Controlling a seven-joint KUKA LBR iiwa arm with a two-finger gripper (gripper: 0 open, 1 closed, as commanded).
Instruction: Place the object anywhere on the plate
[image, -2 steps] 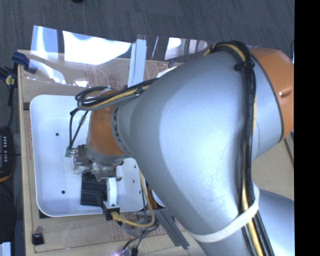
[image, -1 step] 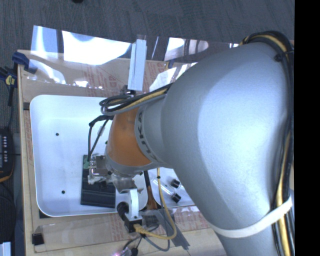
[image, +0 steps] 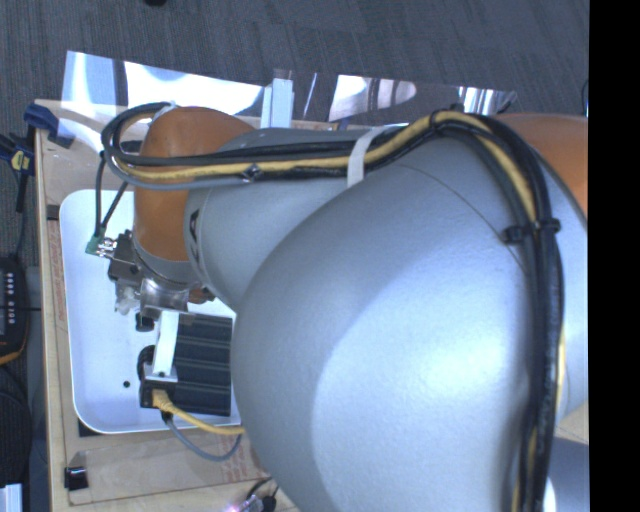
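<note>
1. Dark carpet surrounds the wooden surface (image: 120, 470) carrying a white bin (image: 85, 300).
2. Grey arm (image: 400, 330) covers most of the scene, reaching over that bin, probably to work inside it.
3. Whether the jaws are clenched or released, I cannot tell.
4. Object and plate are hidden, likely beneath the arm.

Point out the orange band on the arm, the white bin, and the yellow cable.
orange band (image: 165, 185), camera view, its curved left side
white bin (image: 95, 330), camera view, bare floor near its left wall
yellow cable (image: 300, 168), camera view, stretch running along the arm
</note>
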